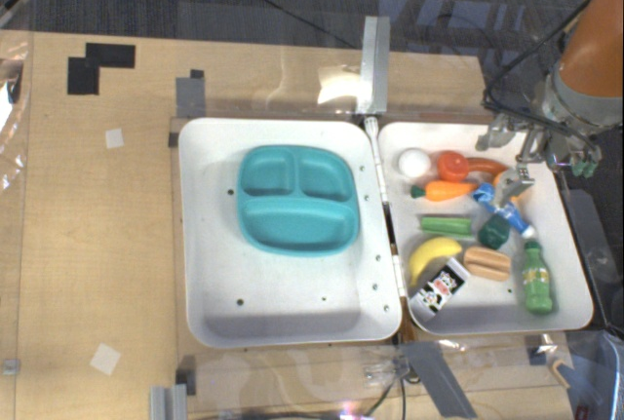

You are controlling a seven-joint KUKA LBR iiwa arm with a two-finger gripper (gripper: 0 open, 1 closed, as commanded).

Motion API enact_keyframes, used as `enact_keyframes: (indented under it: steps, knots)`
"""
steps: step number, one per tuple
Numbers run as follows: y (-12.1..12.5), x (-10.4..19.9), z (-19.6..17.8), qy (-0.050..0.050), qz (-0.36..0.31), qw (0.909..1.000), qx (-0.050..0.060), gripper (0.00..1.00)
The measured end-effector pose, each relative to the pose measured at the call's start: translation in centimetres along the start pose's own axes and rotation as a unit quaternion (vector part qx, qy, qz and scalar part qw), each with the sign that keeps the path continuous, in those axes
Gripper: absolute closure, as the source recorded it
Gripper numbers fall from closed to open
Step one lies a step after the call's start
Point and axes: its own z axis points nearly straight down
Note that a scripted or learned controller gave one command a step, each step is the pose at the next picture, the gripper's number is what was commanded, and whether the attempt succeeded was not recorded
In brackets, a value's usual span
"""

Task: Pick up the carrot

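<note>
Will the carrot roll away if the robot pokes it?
Probably a little: the carrot looks round and smooth, lying on its side. It likely won't go far, since other toy food crowds it. It seems a stiff toy, so it shouldn't bend.

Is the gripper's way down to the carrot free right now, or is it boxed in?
Probably yes. The carrot lies uncovered, though the red toy and blue item crowd it. The gripper sits just right of it.

The carrot (450, 191) lies in the right bin (575, 296), behind the banana (430, 255).
</note>
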Motion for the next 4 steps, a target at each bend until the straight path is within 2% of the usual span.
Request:
enact_keyframes:
  steps: [1,2,3,4]
  knots:
    - [3.6,-2.7,13.7,-0.006,0.105,0.9944,0.000,0.00]
    - [4.7,-0.2,13.6,-0.007,0.229,0.9734,-0.001,0.00]
    - [5.1,-4.6,13.9,-0.004,0.458,0.8892,-0.002,0.00]
    - [5.1,-0.7,13.7,-0.006,0.496,0.8683,-0.003,0.00]
